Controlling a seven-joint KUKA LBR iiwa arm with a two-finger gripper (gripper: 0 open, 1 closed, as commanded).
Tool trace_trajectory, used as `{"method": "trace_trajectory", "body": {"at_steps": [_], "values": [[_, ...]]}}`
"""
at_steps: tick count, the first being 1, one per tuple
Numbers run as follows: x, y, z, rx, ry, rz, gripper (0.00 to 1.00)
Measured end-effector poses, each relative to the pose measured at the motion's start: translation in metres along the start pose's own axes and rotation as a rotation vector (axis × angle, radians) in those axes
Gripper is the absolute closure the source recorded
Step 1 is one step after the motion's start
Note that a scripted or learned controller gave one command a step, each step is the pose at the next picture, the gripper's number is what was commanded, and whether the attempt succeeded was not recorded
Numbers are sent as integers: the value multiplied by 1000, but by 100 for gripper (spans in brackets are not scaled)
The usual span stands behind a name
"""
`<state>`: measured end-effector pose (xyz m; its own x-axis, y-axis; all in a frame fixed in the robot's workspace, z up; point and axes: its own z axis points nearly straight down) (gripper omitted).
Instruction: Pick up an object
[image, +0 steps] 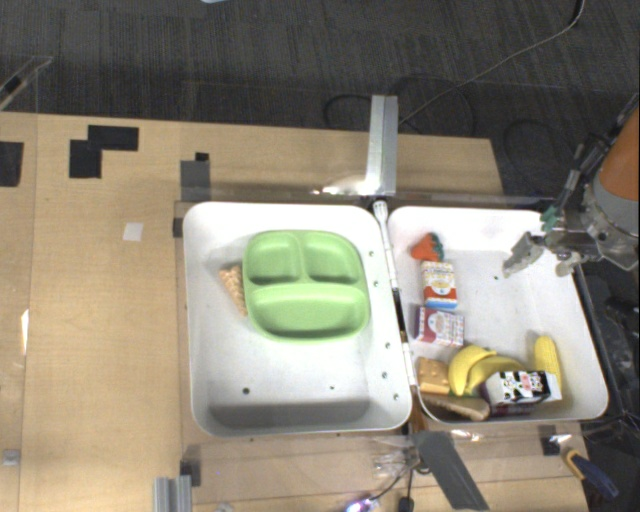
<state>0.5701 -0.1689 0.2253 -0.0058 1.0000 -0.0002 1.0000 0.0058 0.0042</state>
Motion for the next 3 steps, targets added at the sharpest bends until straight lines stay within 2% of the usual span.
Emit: {"method": "trace_trajectory", "body": {"at_steps": [1, 2, 3], "values": [[42, -7, 125, -2, 0, -90, 0], [69, 77, 136, -9, -1, -291, 0], [70, 99, 137, 3, -1, -173, 0]]}}
